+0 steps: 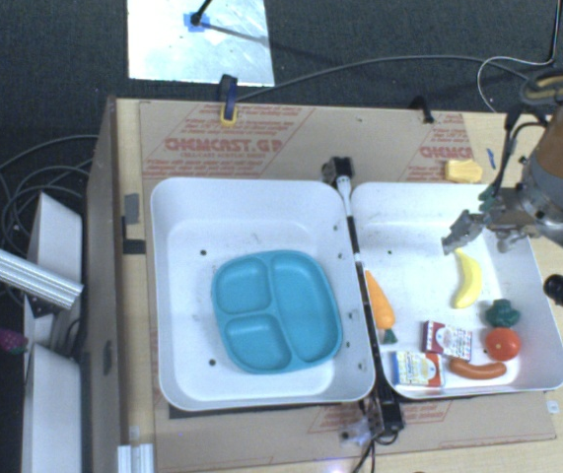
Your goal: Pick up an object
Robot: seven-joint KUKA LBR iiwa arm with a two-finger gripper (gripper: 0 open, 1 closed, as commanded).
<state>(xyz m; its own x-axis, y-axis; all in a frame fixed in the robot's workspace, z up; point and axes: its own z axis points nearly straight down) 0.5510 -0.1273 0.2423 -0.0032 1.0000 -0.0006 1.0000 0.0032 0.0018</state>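
Jaws look apart with nothing between them, gripper hanging at the right of the frame over the right bin. The banana sits just below it, clear of the other toys, so that's my pick. I'd drop straight down, straddle it across its narrow width near the middle, and close before lifting.
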